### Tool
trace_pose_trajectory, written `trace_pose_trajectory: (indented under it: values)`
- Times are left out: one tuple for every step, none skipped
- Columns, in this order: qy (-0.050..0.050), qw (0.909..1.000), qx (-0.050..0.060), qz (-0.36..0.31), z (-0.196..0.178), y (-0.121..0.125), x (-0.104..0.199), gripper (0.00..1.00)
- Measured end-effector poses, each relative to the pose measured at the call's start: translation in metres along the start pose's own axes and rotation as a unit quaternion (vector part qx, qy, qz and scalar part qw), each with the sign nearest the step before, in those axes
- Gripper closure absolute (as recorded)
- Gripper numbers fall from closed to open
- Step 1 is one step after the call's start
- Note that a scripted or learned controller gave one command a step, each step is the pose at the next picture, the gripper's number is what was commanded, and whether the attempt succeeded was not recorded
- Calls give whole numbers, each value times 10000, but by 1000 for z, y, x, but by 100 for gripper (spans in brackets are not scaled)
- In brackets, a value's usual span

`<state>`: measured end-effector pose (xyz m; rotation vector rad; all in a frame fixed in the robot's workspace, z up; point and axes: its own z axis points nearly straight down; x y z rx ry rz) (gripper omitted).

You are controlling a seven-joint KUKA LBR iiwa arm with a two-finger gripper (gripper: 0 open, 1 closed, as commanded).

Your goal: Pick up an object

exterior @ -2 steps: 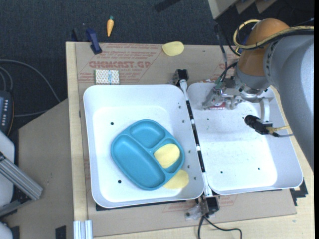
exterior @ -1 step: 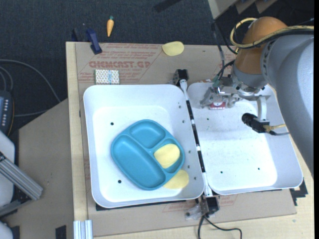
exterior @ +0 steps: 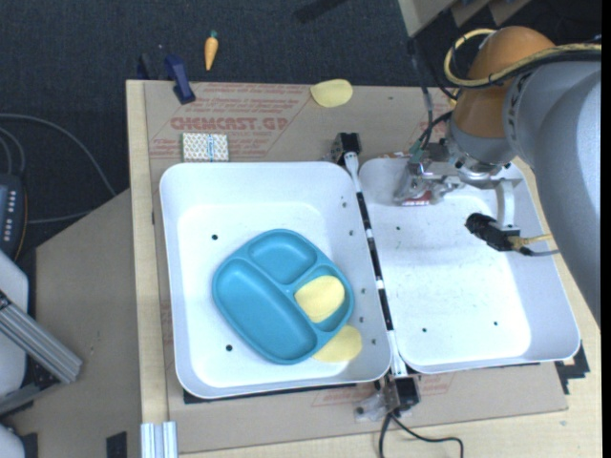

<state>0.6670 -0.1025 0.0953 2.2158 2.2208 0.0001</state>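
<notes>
Blue divided plate (exterior: 272, 297) holding yellow piece (exterior: 321, 297), left bin (exterior: 191, 198).

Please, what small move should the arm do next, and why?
Probably travel left toward the left bin. The gripper sits at the far corner of the right bin, while the things to pick, a blue tray and yellow pieces, lie in the left one.

Lighting was bright and even from overhead. The white bins (exterior: 258, 184) were near overexposed, with soft shadows along their inner walls. The dark floor at upper left stayed dim. The arm (exterior: 558, 132) at right appeared large and slightly soft. Overall image was mildly grainy.
</notes>
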Motion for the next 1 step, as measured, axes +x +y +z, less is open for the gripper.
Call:
trace_pose_trajectory:
  values:
    - [19, 10000, 0, 0, -91, -35, 57, 100]
